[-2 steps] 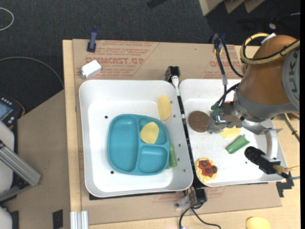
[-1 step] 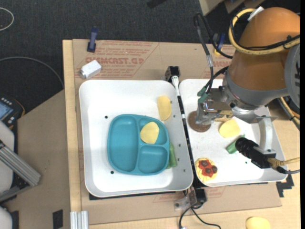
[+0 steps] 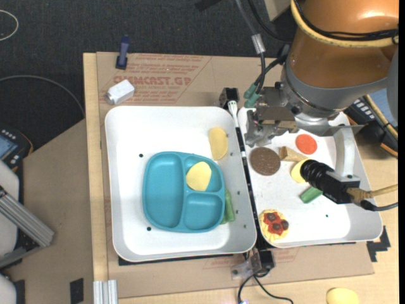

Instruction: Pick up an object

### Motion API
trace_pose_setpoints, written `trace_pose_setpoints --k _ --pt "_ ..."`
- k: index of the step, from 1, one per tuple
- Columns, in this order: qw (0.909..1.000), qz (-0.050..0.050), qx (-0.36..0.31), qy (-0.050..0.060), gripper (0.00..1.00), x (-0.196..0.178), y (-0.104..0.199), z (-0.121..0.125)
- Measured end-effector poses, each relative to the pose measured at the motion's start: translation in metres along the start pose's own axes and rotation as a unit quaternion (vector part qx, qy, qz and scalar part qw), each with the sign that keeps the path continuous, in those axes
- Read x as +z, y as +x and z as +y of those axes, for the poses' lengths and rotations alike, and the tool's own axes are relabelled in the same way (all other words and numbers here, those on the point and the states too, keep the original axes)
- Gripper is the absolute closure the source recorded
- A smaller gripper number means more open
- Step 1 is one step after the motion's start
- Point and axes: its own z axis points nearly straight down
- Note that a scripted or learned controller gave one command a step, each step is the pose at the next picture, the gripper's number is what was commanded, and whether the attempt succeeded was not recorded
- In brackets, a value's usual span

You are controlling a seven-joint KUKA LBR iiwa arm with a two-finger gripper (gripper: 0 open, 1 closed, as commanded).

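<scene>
Hovering low over the right bin's (image 3: 354, 230) top-left corner, the tool (image 3: 266, 124) sits just above a brown cookie (image 3: 265, 161), grip state unclear; cookie looks light, stiff, flat, prob. slippery, so best pinched across opp. edges.

A tray (image 3: 166, 195) lies in the left bin (image 3: 126, 132); a cookie (image 3: 264, 161) and pizza (image 3: 274, 224) lie in the right bin (image 3: 329, 230).

Teal divided plate (image 3: 174, 198); pale yellow piece (image 3: 199, 176); brown disc (image 3: 265, 161); orange disc (image 3: 307, 144); white bins (image 3: 120, 170); red-dotted yellow pizza (image 3: 274, 223).
</scene>
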Motion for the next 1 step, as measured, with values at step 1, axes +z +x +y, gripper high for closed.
trace_pose_setpoints --k 1 --pt "1.0000 -0.002 0.003 0.003 1.00 -0.0058 -0.0032 0.0000"
